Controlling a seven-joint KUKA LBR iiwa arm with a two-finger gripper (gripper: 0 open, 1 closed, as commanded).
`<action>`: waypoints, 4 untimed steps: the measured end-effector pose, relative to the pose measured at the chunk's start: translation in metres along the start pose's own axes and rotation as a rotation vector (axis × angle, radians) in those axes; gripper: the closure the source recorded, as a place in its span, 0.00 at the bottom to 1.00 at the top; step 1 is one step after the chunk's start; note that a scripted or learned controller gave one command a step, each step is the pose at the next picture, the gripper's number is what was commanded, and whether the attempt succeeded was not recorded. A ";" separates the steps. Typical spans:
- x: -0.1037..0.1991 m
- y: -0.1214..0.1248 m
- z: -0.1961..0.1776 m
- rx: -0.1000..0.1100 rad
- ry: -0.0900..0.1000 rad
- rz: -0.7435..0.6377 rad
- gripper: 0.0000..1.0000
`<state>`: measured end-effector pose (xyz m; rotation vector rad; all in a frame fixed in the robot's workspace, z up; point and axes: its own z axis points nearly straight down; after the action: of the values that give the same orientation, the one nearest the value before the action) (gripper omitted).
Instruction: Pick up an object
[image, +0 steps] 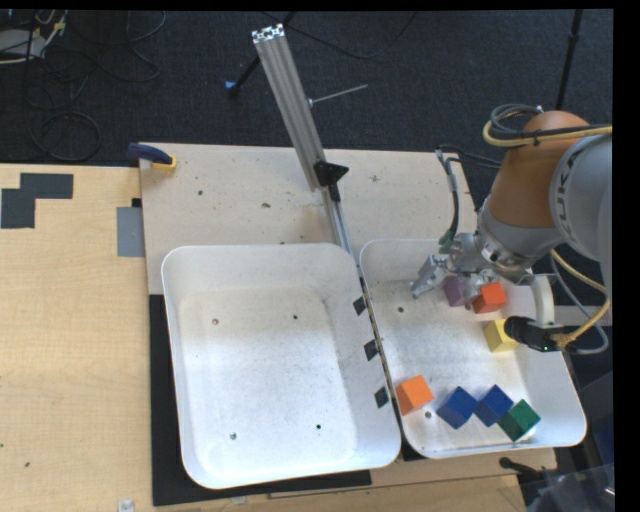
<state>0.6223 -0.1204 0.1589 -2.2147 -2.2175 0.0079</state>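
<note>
We log two white bins side by side: left bin (200, 290), right bin (560, 420). Gripper (432, 277) low over right bin's upper part; we cannot tell how far open, nor whether anything held. Purple block (455, 291) and red-orange block (490, 297) just beside gripper. Yellow block (498, 335) near right wall. Along front: orange block (413, 393), two blue blocks (457, 407) (493, 403), green block (520, 418). We read no labels or writing on any item.
</note>
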 end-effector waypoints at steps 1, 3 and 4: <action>-0.003 -0.010 0.059 0.001 0.000 0.002 0.00; -0.004 -0.011 0.058 -0.006 0.000 0.009 1.00; -0.009 -0.011 -0.005 -0.012 -0.002 0.008 1.00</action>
<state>0.6112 -0.1289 0.1641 -2.2312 -2.2157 -0.0032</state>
